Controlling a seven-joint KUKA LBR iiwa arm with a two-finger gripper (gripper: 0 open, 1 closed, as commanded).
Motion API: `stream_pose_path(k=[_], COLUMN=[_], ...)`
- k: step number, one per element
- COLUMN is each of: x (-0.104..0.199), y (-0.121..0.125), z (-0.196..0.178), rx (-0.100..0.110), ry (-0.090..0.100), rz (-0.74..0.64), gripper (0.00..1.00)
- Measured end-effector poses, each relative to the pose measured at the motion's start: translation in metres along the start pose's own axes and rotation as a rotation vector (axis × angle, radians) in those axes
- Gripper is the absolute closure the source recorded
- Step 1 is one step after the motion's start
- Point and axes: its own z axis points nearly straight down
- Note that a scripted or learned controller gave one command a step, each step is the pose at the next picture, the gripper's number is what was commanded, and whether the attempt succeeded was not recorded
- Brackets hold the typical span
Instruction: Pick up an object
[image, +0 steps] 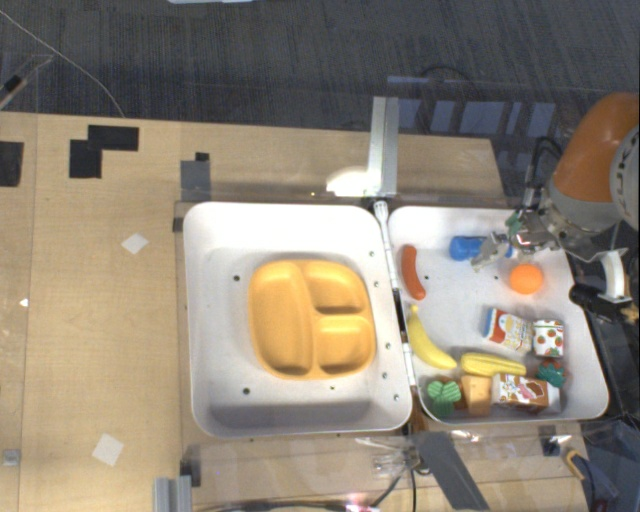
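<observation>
Two white bins sat on the tabletop (100, 330). The left bin (215, 300) held a yellow divided tray (310, 316). The claw (505, 243) hovered in the right bin (590, 390), between a blue block (464, 247) and an orange ball (526, 278); whether it gripped anything could not be told. A red sausage (412, 273) and banana (428, 343) lay nearby.

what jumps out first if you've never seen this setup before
The yellow tray dominates, sitting alone mid left bin. Next comes the right bin, crowded with toy food: a banana, a sausage, an orange ball. The pincer hovers at that bin's far edge, between the ball and a blue block.
</observation>
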Motion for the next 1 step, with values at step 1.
stream_pose_path(k=[1], x=[0.0001], y=[-0.0002], z=[0.0003], rx=[0.001], ry=[0.0], rz=[0.0], gripper=[0.0])
